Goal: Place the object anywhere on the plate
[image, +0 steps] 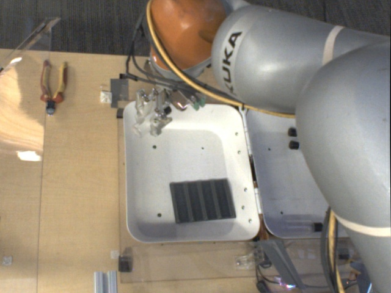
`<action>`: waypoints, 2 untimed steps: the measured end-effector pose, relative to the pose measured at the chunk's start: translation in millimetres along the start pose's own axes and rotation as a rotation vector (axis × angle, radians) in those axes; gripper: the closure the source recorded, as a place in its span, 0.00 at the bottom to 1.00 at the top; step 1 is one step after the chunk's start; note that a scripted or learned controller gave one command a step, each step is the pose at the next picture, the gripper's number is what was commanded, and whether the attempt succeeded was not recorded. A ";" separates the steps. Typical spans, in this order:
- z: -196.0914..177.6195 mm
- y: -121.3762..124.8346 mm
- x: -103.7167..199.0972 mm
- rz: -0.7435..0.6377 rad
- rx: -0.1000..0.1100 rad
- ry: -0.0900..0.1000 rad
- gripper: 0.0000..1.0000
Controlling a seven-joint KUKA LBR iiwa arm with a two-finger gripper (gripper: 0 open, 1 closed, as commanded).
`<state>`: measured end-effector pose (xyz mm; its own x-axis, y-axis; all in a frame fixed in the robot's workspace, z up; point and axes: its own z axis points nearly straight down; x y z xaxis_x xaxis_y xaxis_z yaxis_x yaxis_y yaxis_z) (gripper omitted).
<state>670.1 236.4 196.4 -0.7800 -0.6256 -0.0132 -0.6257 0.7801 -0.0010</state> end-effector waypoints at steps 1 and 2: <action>98.7 -23.9 20.2 0.118 0.000 0.002 1.00; 27.5 0.5 0.2 0.483 0.001 0.001 1.00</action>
<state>670.0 236.9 168.9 -0.9814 -0.1918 -0.0120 -0.1918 0.9814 0.0039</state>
